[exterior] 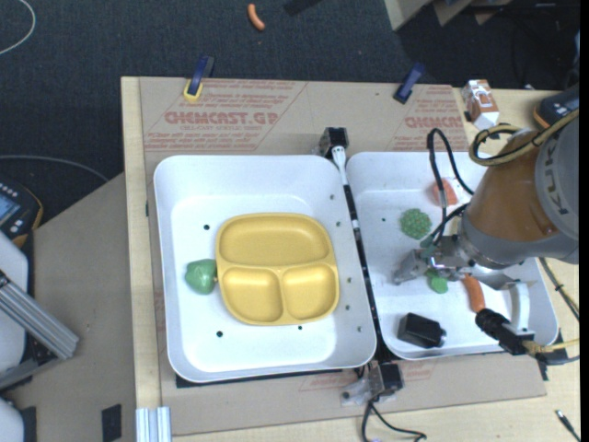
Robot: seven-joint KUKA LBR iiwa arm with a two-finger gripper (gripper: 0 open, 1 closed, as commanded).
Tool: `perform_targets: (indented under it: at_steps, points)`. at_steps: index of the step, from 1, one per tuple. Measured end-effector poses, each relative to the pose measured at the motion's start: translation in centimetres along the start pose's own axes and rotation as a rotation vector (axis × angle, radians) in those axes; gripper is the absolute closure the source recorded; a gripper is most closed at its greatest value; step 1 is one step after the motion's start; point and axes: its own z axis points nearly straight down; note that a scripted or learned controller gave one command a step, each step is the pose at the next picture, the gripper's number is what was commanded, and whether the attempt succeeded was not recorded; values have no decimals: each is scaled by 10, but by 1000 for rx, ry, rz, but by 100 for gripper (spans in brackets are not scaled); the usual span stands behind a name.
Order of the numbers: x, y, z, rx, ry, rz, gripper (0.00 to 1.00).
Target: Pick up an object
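Note:
In the right bin (386, 178), my gripper (425, 267) hangs low over the middle of the floor, reaching in from the right. A small green piece (438, 284) lies right under its tip, partly covered by it. Just to the right of that lies an orange carrot-like stick (474, 293). A bumpy green ball (415, 222) sits a little behind the gripper, and a pink-red piece (444, 191) lies further back. A black block (421, 330) rests near the front wall.
The left bin (175, 247) holds a yellow divided plate (276, 267) with a green lump (201, 275) at its left side. A black divider strip (354, 238) runs between the bins. Cables loop over the arm's wrist (442, 168).

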Motion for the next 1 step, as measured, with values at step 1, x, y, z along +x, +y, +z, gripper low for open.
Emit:
perform_targets:
  at_steps: [1]
  points:
    - [-2, 2, -14, -9, -4, 2, 100]
